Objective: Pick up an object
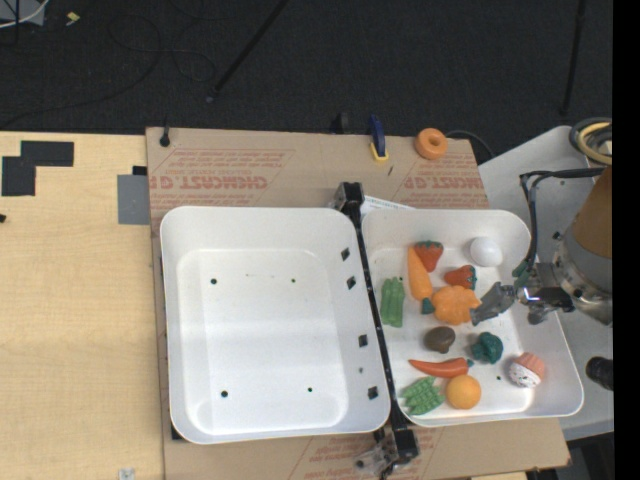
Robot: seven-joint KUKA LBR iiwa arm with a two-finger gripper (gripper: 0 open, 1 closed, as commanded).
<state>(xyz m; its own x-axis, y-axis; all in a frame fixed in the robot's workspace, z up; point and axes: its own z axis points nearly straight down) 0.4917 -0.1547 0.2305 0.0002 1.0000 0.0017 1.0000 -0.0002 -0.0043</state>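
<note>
The gripper (497, 302) hangs low over the right bin (571, 404), seemingly touching an orange toy (454, 304).

Toy foods (455, 304) scattered, right bin (560, 408)

1. The left bin (260, 328) offers a bare white floor, reachable from above at every clock direction.
2. The right bin (545, 393) is crowded: toy food packs its middle, from a carrot (417, 273) at 12 o'clock to an orange ball (463, 392) at 6 o'clock.
3. The end effector (497, 303) hangs over that bin's 3 o'clock side, just beside an orange lump (455, 304).
4. Bare floor shows along the bin's 12 o'clock wall.
</note>
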